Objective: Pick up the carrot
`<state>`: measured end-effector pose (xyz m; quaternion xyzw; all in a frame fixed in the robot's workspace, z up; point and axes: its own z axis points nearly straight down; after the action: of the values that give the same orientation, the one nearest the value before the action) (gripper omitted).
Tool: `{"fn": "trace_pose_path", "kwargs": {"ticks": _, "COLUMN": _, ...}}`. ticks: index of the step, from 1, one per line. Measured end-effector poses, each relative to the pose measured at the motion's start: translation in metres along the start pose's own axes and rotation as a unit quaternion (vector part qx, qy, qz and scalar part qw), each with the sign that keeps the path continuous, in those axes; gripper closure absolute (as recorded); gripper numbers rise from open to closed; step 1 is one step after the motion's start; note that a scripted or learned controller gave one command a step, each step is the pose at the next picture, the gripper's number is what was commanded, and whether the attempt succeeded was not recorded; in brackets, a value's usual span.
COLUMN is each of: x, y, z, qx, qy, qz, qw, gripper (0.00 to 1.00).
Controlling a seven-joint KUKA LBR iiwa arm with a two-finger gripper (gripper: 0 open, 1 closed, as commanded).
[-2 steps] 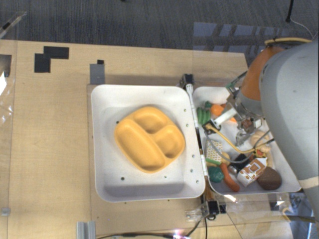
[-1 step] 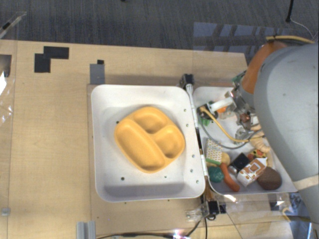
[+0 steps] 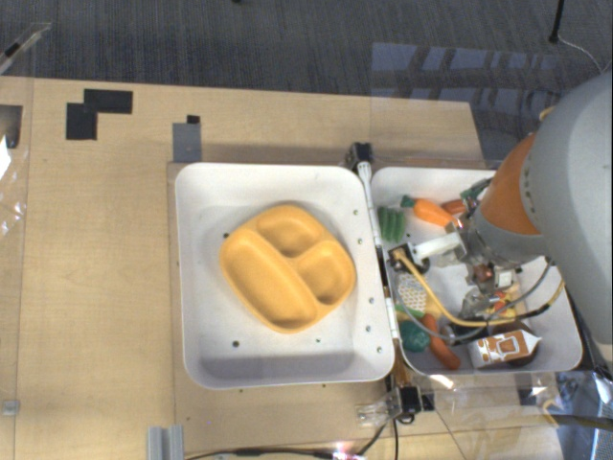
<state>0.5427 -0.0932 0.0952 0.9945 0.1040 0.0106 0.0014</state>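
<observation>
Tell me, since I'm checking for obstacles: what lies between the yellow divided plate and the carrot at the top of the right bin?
In the camera view, between the yellow divided plate and the carrot lie the two bins' adjoining white rims and a green ridged toy.

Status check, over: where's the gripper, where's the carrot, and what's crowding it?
Gripper low in right white bin, fingers unclear. Orange carrot at bin's far end, not held. Green ridged piece beside it; yellow cable loops nearby.
</observation>
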Motion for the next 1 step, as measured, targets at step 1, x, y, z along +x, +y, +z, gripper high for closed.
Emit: {"fn": "trace_pose_path", "kwargs": {"ticks": 1, "x": 0.0656, "y": -0.0086, "z": -0.0922, "qx": 0.002, "qy": -0.004, "qz": -0.001, "qw": 1.0000, "gripper": 0.00}}
